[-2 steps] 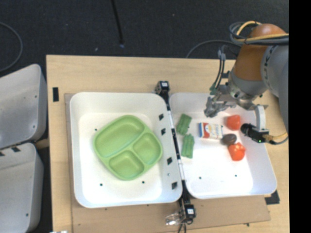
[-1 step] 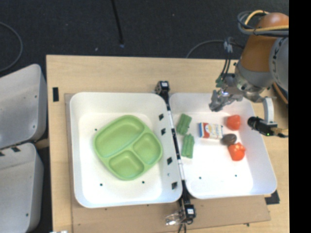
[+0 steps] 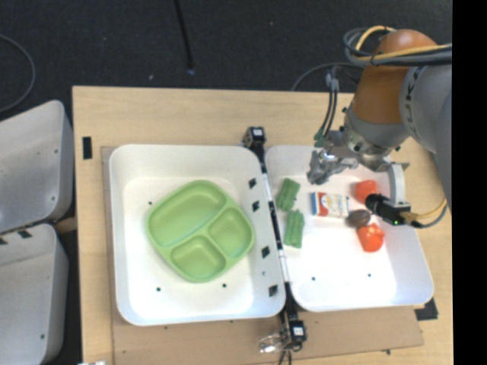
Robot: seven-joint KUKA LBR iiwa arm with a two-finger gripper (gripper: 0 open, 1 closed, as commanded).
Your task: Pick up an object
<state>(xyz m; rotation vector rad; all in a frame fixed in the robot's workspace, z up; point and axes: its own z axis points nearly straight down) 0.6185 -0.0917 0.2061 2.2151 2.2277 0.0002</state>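
Candidate objects, right bin (image 3: 411, 280), centre-right of frame: small white carton (image 3: 329, 204); two green blocks (image 3: 289, 210) left of it by the divider; orange pieces (image 3: 370, 237) to its right. All lie loose, well spaced for access. The gripper (image 3: 323, 166) hovers just above the carton; jaws blurred, state cannot be told. Left bin (image 3: 122, 295): green divided plate (image 3: 199, 231). Both sit on the counter (image 3: 91, 112).

We see two bins side by side on the bench (image 3: 91, 120). The left bin (image 3: 129, 280) holds a divided plate (image 3: 199, 230) near its middle. In the right bin (image 3: 396, 280), two blocks (image 3: 288, 194) (image 3: 294, 229) lie by the left wall, one behind the other. Right of them lies a small carton (image 3: 329, 204), and further right a round object (image 3: 371, 238). The gripper (image 3: 323, 166) hangs just behind the carton.
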